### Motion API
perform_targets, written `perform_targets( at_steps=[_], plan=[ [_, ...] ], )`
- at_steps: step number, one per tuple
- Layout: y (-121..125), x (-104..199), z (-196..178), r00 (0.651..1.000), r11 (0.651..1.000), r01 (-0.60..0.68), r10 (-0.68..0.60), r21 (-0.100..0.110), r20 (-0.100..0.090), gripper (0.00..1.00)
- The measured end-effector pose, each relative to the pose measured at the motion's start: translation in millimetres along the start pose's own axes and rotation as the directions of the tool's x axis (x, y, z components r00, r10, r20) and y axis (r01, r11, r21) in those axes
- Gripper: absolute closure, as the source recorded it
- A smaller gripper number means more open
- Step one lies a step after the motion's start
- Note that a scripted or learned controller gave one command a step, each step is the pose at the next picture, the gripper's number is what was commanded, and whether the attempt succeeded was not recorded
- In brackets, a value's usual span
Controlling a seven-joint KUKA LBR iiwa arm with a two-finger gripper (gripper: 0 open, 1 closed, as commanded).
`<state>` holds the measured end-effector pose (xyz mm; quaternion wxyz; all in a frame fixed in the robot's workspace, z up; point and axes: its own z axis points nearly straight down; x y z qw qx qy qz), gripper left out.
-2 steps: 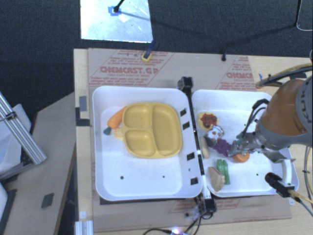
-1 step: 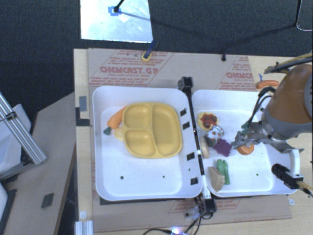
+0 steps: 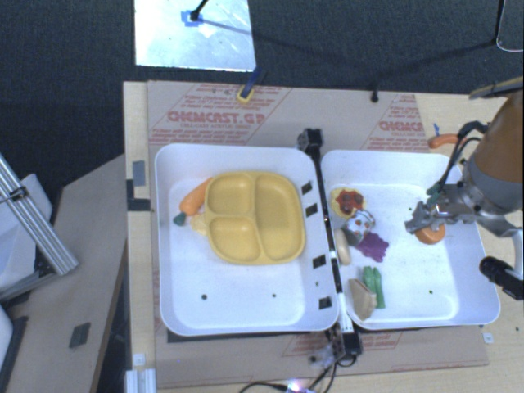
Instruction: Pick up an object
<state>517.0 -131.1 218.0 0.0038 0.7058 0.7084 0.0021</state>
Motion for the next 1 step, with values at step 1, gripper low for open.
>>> perform_targets(
  at_steps=[1],
  plan=[
    [1.1, -0.1, -6.6, 1.000, 1.000, 0.001, -0.001, 0.005, -0.002, 1.00]
  ],
)
